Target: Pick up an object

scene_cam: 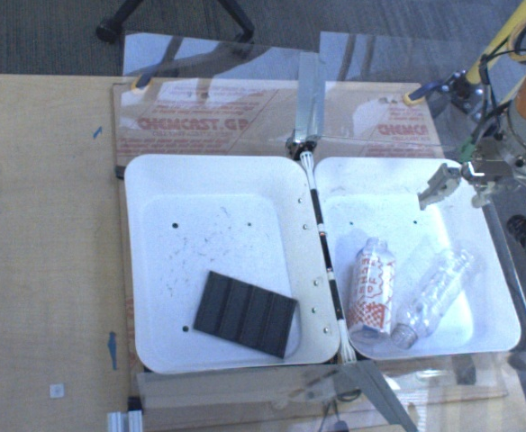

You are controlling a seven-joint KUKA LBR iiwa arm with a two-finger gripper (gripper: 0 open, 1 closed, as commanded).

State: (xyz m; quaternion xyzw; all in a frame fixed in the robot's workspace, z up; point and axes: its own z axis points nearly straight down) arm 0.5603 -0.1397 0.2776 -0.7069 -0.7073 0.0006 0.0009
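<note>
Two white bins point(146, 187); one dark ridged slab point(245, 313); one red-patterned carton point(374, 288); one clear bottle point(434, 295)

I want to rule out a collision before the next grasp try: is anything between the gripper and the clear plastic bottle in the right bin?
Nothing visible. The gripper is above the right bin's far right part, and bare bin floor separates it from the clear plastic bottle. The red-and-white carton lies left of the bottle, off that path.

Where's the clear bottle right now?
The clear bottle lies in the right bin, tilted, just right of the red-and-white carton, below the gripper.
</note>
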